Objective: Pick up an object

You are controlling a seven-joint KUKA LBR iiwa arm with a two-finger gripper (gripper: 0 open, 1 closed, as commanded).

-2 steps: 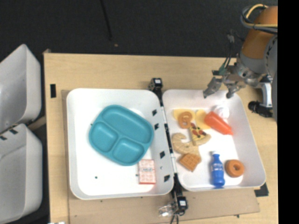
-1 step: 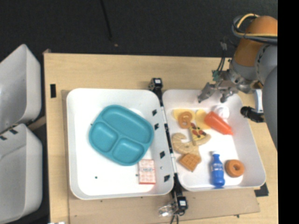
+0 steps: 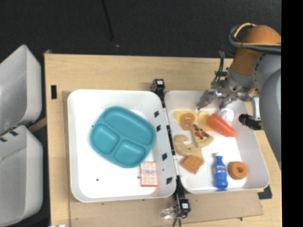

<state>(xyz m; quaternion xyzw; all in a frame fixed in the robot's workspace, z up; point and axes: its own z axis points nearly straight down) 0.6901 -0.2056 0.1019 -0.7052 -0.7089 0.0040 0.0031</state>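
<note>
Orange and carrot-shaped, a toy lies in the far part of the right bin, just near of the gripper. The gripper hangs over the bin's far edge with fingers spread apart and nothing between them. A teal divided plate sits in the left bin.

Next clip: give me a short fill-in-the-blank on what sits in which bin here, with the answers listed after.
1. The teal divided plate lies in the ____ bin.
2. The blue bottle lies beside a glazed ____ in the right bin.
3. The gripper hovers over the ____ bin's far end, near the orange carrot.
4. A small red-and-white packet lies just below the ____.

Missing words: left; donut; right; plate
</note>
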